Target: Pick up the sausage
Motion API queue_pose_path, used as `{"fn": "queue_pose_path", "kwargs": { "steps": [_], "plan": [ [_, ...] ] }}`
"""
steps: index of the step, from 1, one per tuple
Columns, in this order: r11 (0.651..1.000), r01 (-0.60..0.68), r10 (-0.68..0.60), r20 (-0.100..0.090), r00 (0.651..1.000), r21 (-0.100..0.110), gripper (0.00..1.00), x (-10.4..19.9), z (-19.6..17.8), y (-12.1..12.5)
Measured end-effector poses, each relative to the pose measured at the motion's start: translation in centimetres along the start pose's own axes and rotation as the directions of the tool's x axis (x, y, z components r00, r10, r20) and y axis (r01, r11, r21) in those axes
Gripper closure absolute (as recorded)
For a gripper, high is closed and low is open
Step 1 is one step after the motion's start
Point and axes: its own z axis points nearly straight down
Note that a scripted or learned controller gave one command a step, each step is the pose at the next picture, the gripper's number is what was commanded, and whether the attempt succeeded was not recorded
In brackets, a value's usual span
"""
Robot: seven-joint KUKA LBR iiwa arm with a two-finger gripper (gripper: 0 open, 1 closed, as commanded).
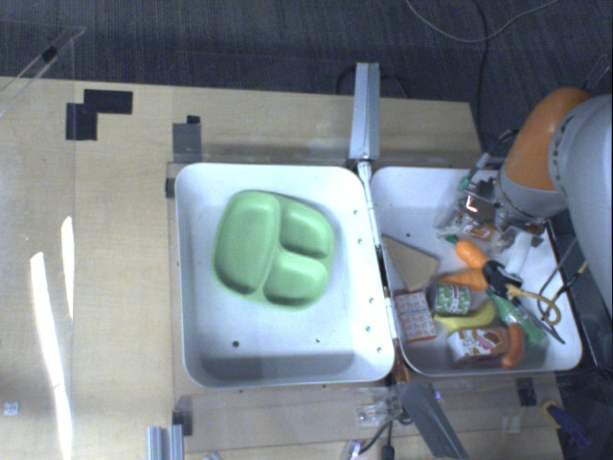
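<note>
Sausage (514,345) well below tool (476,220)

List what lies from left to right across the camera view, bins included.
Black tape marks → left bin holding the green divided plate → metal divider post → right bin with the checkered card → banana → sausage → grey and orange arm.
</note>
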Motion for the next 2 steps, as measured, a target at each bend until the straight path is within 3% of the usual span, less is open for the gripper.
{"fn": "queue_pose_path", "kwargs": {
  "steps": [1,2],
  "plan": [
    [0.996,0.09,-0.09,-0.002,0.996,-0.002,0.0,3.3,-0.1,-4.2],
    [0.998,0.059,-0.059,-0.001,0.998,-0.001,0.0,3.3,0.0,-0.9]
  ]
}}
